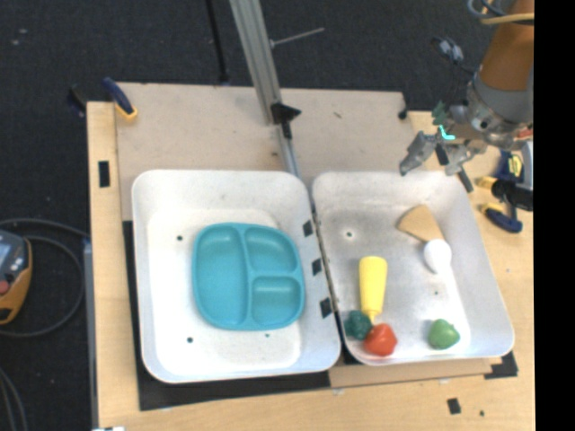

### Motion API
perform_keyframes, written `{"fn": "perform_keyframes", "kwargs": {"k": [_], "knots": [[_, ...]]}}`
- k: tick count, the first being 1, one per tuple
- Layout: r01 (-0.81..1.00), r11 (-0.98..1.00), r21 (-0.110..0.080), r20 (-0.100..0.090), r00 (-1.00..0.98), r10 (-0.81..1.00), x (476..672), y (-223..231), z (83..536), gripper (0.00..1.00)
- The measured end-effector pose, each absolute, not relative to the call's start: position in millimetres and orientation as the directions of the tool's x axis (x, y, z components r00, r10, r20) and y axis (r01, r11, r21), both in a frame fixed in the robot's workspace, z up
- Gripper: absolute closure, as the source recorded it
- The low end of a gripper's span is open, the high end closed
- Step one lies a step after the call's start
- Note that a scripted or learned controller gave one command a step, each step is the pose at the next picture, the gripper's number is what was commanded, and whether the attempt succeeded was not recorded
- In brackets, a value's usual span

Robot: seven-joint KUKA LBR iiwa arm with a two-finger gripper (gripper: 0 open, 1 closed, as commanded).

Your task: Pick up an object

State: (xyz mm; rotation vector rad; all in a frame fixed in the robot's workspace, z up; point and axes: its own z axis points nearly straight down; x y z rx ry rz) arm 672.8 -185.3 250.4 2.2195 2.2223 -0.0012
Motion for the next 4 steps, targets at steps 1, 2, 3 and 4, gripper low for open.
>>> {"fn": "perform_keyframes", "kwargs": {"k": [1,2,3,4], "knots": [[1.000,0.002,0.002,-0.001,-0.002,1.000,673.2,-185,251,0.00],[1.000,0.001,-0.002,-0.002,-0.001,1.000,677.0,-189,190,0.00],[1.000,-0.001,-0.001,-0.002,0.001,1.000,675.1,-196,146,0.00],[1.000,0.002,0.010,-0.004,-0.002,1.000,677.8,-197,117,0.00]]}}
